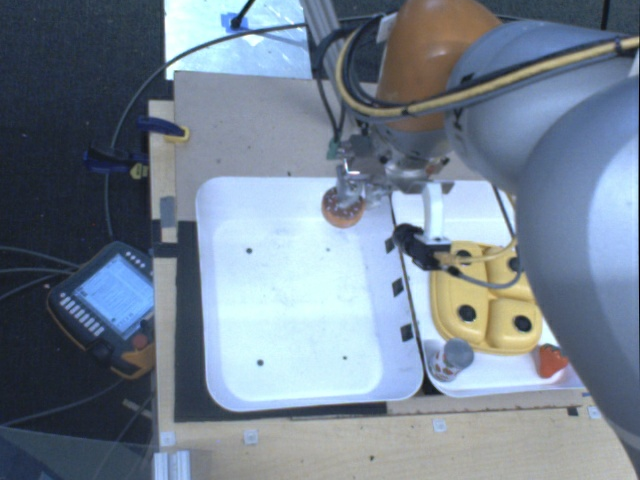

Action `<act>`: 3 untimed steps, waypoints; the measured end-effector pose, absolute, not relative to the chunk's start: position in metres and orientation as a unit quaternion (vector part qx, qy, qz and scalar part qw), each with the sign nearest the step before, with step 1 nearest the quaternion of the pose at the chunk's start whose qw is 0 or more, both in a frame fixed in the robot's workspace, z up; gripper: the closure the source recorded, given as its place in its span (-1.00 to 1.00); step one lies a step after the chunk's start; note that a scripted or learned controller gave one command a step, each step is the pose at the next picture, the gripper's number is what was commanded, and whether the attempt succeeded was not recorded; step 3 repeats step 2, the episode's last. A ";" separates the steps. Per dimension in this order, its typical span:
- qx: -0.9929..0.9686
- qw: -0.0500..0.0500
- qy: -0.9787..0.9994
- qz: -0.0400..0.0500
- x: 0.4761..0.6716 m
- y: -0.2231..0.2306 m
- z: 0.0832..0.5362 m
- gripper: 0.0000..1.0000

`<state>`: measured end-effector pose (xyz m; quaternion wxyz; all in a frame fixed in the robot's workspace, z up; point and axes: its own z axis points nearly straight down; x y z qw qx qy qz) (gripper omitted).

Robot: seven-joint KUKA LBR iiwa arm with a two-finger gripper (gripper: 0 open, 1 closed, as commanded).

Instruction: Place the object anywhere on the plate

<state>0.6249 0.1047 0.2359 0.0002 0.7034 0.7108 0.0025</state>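
We see the hand (350,183) gripping a small, light-looking donut-shaped object (342,209) by its rim, above the left bin's (290,388) far edge.

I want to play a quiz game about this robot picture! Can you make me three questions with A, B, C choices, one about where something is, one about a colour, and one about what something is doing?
1. Where is the yellow plate?
A. in the right bin
B. in the left bin
C. on the floor

2. What colour is the band above the wrist?
A. green
B. orange
C. purple

3. The small round brown object is:
A. lying on the plate
C. just under the end effector, over the left bin
B. beside the handheld screen

Answers: 1 A, the plate sits in the right bin. 2 B, the band looks orange. 3 C, the object is right below the end effector at the left bin's far edge.
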 end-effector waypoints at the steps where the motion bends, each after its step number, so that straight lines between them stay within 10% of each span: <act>1: 0.704 0.000 0.710 0.000 0.628 0.133 0.215 1.00; 2: 0.705 0.000 0.709 0.000 0.628 0.131 0.216 -1.00; 3: 0.705 0.000 0.709 0.000 0.628 0.131 0.216 -1.00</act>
